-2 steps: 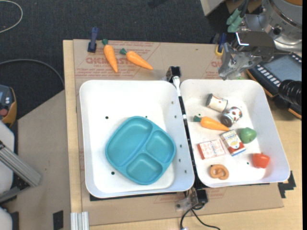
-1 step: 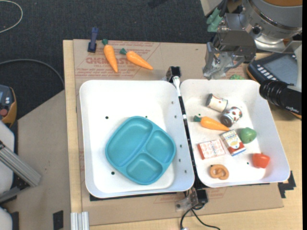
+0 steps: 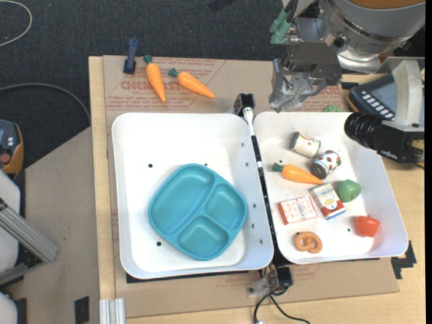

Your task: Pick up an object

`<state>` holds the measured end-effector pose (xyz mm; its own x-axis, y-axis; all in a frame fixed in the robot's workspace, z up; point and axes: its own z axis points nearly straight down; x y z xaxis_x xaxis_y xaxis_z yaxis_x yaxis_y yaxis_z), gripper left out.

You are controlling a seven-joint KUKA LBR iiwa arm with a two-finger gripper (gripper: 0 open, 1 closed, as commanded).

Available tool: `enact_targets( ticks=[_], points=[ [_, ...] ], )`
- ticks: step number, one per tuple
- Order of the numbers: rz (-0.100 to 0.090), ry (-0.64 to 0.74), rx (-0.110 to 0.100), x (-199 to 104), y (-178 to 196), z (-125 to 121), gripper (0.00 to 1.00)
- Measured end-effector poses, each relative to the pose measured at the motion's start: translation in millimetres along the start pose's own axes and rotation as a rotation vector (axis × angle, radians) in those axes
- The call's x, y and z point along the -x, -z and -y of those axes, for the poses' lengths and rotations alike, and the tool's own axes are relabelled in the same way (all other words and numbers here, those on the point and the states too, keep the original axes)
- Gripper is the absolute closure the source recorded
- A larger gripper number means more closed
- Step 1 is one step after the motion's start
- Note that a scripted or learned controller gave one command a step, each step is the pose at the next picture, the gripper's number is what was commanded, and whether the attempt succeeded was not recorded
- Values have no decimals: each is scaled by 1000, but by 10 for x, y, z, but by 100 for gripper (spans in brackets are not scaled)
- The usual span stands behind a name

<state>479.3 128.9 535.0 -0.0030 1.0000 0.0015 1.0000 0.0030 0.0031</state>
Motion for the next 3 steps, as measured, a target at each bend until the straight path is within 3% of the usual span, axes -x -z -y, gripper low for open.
enact_targets(
  ticks=[1, 2, 3],
  points=[
    [-2, 9, -1, -1019, -6, -1, 100],
    [5, -6, -10, -708, -504, 6, 100],
    [0, -3, -1, -729, -365, 0, 100]
  ],
)
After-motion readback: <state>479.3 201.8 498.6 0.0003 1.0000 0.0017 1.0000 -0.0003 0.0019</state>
